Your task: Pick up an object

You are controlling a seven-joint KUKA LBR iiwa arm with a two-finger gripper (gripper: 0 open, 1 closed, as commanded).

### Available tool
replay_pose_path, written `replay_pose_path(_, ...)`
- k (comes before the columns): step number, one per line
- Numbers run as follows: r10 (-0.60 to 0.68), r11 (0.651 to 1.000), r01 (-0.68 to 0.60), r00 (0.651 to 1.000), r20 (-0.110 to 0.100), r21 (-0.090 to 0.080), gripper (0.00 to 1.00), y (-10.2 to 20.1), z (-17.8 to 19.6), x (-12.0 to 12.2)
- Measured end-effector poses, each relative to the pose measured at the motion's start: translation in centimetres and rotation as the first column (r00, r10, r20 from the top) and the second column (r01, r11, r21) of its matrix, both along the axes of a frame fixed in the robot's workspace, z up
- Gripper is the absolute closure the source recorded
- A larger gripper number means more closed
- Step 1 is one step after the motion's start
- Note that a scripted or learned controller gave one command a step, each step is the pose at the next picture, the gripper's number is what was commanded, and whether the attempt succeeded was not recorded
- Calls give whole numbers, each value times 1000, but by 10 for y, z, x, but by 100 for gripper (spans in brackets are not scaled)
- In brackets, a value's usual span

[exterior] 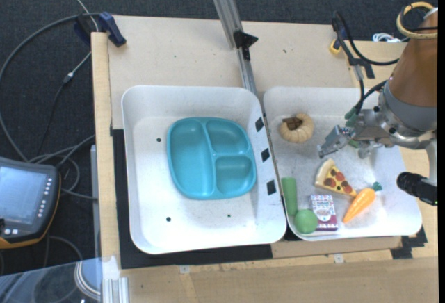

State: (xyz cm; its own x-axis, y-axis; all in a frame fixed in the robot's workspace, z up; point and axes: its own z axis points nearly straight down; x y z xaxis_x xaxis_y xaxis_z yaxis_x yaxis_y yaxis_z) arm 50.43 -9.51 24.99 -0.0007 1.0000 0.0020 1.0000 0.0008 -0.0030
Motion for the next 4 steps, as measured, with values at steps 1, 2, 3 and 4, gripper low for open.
replay_pose_path(1, -1, 1000, 1, 1000, 1, 0, 0, 0, 0, 0)
replay_pose_path(2, -1, 1000, 1, 1000, -4, 0, 0, -4, -44, 2)
replay_pose_path(3, -1, 1000, 1, 1000, -4, 1, 0, -3, -87, -1)
replay_pose_path(4, -2, 1000, 2, 1000, -3, 0, 0, -10, -138, 4)
